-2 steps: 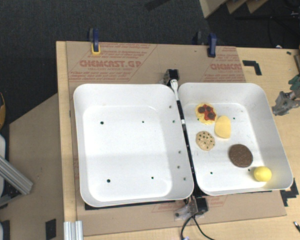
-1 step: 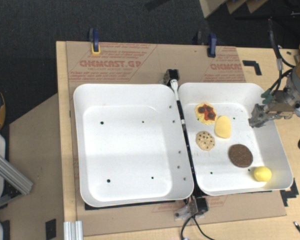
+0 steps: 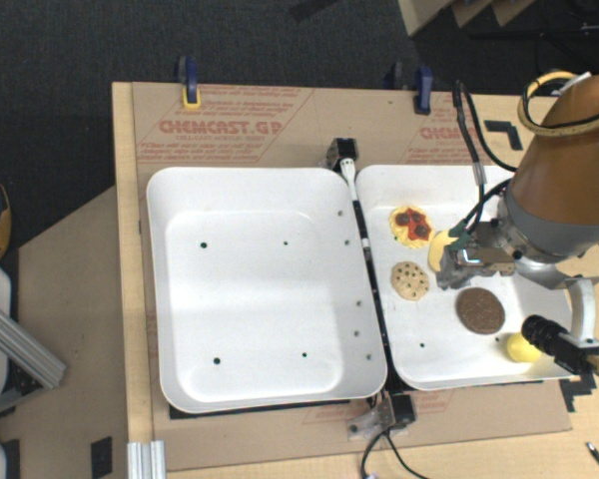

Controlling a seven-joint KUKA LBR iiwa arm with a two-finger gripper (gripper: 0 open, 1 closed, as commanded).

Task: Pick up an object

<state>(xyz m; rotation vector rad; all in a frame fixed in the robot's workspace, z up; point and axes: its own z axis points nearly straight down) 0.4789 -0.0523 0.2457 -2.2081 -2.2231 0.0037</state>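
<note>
The pincer (image 3: 457,265) hangs low in the right bin (image 3: 419,362), next to a cookie (image 3: 410,280) and a brown disc (image 3: 480,310). I cannot tell its grip.

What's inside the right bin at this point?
In the right bin: a pizza-like piece, a chip cookie, a brown cookie, a yellow piece and another yellow item half covered by the claw. The arm covers the far side.

Two white bins (image 3: 180,267), the left one marked with small dark dots. Tan cookie (image 3: 410,280) speckled dark brown. Plain brown disc (image 3: 480,310). Small pizza (image 3: 411,225), red on yellow with dark spots. Yellow piece (image 3: 520,348), lower right. Brown board (image 3: 130,148) printed with red lettering. Blue clamps (image 3: 188,71), top.
</note>
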